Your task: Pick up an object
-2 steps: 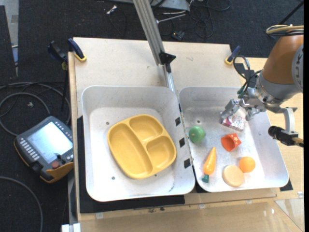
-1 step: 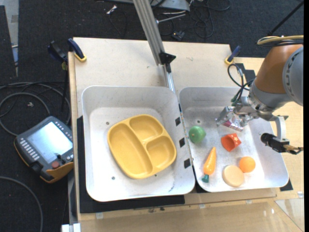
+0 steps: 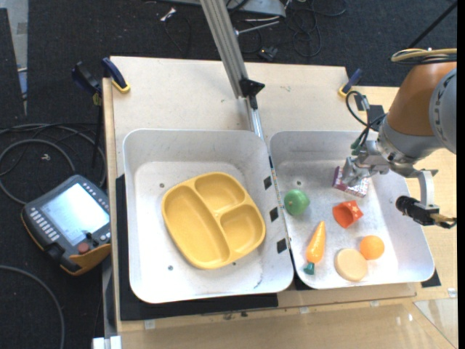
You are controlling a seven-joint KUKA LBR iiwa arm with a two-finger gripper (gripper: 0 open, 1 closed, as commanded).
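1. Pincer (image 3: pixel 356 171) low in the right bin (image 3: pixel 407 267), right of frame centre, directly over a small purple-and-silver packet (image 3: pixel 352 183); impossible to tell whether clenched or released.
2. Packet touching or just under the fingertips, near the bin's upper middle.
3. Below it: green apple (image 3: pixel 296 202), red piece (image 3: pixel 347 213), carrot (image 3: pixel 315 243), orange ball (image 3: pixel 371 247), beige disc (image 3: pixel 351 265).
4. Yellow divided tray (image 3: pixel 212 219) in the left bin (image 3: pixel 145 267).

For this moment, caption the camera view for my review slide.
Gripper over a purple packet in the right bin; yellow tray in the left.
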